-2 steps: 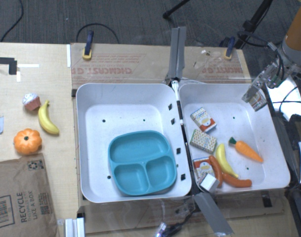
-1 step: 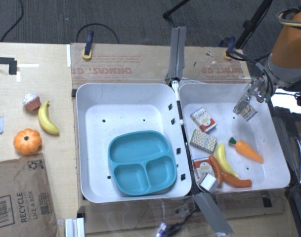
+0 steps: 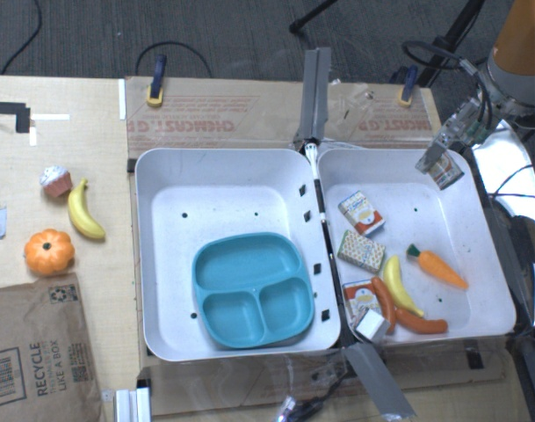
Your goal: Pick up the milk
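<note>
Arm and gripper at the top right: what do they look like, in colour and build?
The arm shows an orange section at the top right corner, with grey metal just below it. From there a slim grey, metallic gripper reaches over the right bin, ending in a blocky tip. Dark cables loop behind the arm. No markings are readable.

Divided plate (image 3: 249, 288) in the left bin (image 3: 162, 236), milk carton (image 3: 361, 213), cracker box (image 3: 362, 251), carrot (image 3: 438, 268), banana (image 3: 396, 286) and sausage (image 3: 412, 322) in the right bin (image 3: 478, 236), gripper (image 3: 441, 165) above its far right corner, pumpkin (image 3: 49, 252), second banana (image 3: 84, 211) and cupcake (image 3: 55, 182) on the bench (image 3: 56, 139) left of both bins.
</note>
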Available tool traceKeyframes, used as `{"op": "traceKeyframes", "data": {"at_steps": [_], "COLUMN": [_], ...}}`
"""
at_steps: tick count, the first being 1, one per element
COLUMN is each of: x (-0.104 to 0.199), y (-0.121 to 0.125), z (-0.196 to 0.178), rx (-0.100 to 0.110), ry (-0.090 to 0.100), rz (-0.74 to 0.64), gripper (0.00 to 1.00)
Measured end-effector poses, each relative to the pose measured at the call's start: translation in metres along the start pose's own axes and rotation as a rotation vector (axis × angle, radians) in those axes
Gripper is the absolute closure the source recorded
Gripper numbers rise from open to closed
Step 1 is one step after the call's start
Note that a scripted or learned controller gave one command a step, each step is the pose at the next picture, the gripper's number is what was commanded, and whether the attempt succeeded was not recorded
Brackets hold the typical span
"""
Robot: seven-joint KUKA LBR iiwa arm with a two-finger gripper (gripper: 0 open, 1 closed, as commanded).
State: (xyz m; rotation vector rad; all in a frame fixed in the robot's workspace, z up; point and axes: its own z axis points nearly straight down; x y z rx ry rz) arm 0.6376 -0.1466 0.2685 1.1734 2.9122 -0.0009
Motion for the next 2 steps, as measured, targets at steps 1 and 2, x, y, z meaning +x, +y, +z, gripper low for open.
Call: {"op": "traceKeyframes", "data": {"at_steps": [1,2], "x": [0.039,0.01], "y": [0.044,0.002], "z": [0.064,-0.168], "rx": [0.002,0.001], "ry": [0.003,0.001], "rz": [0.115,-0.055], "gripper": [1.0,1.0]}}
